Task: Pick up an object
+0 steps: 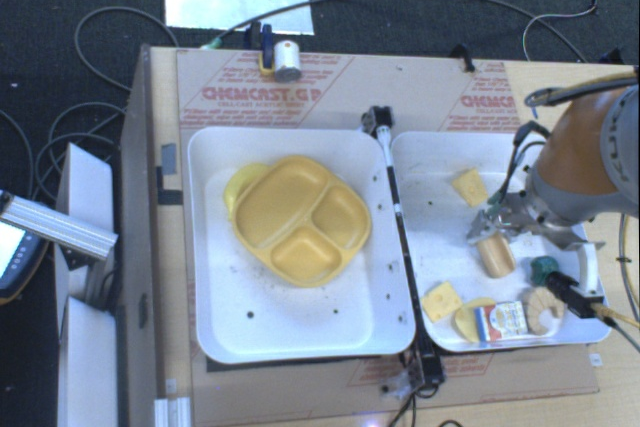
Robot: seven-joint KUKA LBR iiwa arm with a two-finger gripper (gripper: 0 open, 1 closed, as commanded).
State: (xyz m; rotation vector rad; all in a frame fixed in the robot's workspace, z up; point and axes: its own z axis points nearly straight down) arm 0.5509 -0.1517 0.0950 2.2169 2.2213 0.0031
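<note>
The right bin (430, 165) holds several small items. A yellow cheese block (468, 186) lies near its middle. A tan cylinder-shaped piece (496, 257) lies just below my gripper (484, 226), which hangs low over the bin and touches or nearly touches the piece's upper end. Along the front edge lie a yellow wedge (441, 301), a yellow curved piece (468, 321), a small red-and-white carton (506, 319) and a round beige piece (541, 311). A green item (544, 267) sits to the right of the tan piece. The arm (590, 160) hides the bin's right side.
The left bin (215, 315) holds a yellow divided plate (300, 219) lying over another yellow piece (240, 183). A black-and-white divider bar (393, 195) runs between the bins. Cables cross the dark floor behind the bench.
</note>
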